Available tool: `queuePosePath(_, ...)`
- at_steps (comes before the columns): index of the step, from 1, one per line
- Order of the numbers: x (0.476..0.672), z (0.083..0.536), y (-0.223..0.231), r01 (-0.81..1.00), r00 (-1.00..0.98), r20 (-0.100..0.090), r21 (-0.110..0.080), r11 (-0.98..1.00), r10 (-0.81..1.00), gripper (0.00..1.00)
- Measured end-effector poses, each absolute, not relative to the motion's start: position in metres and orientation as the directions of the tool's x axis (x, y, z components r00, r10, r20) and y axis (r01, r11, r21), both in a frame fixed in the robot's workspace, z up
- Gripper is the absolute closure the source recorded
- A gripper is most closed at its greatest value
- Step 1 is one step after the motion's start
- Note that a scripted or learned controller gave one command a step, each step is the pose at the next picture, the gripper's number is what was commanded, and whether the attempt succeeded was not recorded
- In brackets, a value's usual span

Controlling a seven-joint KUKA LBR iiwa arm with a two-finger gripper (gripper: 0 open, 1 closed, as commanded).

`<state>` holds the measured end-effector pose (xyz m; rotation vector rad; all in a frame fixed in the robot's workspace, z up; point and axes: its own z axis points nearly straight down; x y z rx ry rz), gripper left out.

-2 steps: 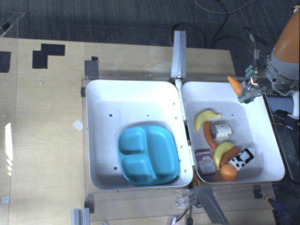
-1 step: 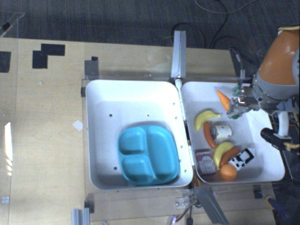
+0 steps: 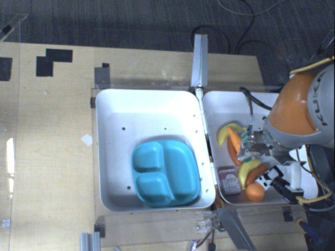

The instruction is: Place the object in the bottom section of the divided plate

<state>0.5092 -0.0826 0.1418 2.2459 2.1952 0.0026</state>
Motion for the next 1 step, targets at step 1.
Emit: queuePosePath(1,0.4886,0.2497,-0.0695,0.983,-0.186,-0.002,0.006,0.186,0.983,1.0)
